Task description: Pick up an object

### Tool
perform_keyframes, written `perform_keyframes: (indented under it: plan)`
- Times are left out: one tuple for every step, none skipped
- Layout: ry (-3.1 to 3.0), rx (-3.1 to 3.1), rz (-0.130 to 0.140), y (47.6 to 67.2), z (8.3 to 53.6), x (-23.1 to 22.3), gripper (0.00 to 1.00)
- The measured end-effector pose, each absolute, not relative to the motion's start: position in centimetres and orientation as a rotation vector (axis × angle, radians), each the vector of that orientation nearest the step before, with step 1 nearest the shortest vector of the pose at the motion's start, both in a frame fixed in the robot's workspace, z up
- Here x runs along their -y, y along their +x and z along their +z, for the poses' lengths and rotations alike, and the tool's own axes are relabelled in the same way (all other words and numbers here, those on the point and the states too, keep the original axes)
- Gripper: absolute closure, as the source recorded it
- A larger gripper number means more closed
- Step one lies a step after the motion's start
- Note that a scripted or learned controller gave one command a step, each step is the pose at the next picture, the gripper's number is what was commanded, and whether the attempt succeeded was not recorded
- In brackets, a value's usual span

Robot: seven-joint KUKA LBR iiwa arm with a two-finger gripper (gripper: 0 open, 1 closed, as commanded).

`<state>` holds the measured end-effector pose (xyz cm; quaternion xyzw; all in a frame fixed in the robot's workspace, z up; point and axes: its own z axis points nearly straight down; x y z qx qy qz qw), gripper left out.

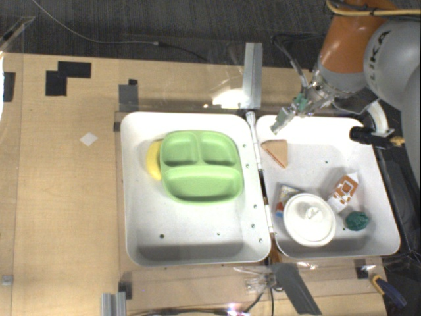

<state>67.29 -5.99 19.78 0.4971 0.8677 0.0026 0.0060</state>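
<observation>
Right bin (pixel 368 176): upper centre lay open; toast wedge (pixel 276 152) crowded the left wall, white bowl (pixel 309 218), carton (pixel 345 188) and teal object (pixel 357 221) blocked the front.

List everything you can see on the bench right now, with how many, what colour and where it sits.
Bins: two, white, side by side on the bench.
Divided plate: one, green, left bin.
Yellow object: one, tucked under the plate's left edge.
Wedge: one, tan, right bin, upper left.
Round lid-like item: one, white, right bin, near front.
Small carton: one, white and orange, right bin.
Teal object: one, right bin, front right.
Arm: one, grey and orange, upper right.
Gripper: one, above right bin's rear edge.
</observation>
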Motion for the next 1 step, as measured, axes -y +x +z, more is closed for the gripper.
perform_keyframes:
  plan:
    - [1.544, -2.751, -0.006, 66.66, 8.65, 9.3, 0.0]
